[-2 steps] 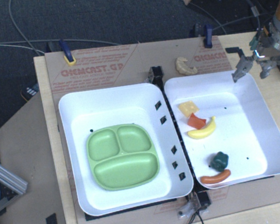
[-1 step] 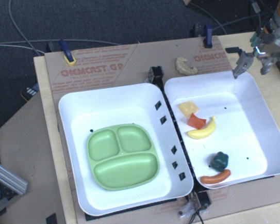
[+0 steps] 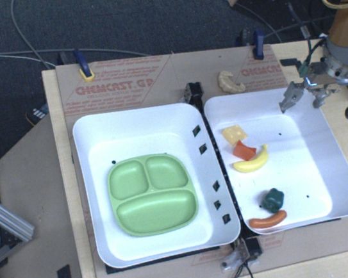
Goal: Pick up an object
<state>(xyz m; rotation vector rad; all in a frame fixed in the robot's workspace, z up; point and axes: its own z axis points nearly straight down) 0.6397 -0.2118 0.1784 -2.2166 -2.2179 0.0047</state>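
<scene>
In the camera view, the metal two-finger hand [image 3: 303,92] hangs at the upper right of the frame, over the far right corner of the right shallow white plastic bin [image 3: 333,163], with its fingers spread apart and nothing between them. The things it could pick up all lie toward the left side of that bin, well apart from the hand: a pale yellow wedge-shaped block [image 3: 233,134], a red chunk [image 3: 244,151] just below it, a yellow toy banana [image 3: 251,163] touching or nearly touching the red chunk, a dark green lumpy toy [image 3: 272,200] and a reddish-orange toy sausage [image 3: 268,220] lower down. The likely trouble is the crowding: the wedge, chunk and banana sit so close that closing on one may nudge another or catch two, and the sausage lies against the near wall, where a finger could strike the rim. The banana's curve may also slip from a flat pinch. The left bin [image 3: 96,179] holds a light green divided plastic tray [image 3: 151,195]. The arm is cut off at the right edge, so its pose is hard to judge, and the fingertips are small and blurred. A beige lump [image 3: 231,81] rests on the desk [image 3: 120,85] above the bins; what it is cannot be told.
</scene>
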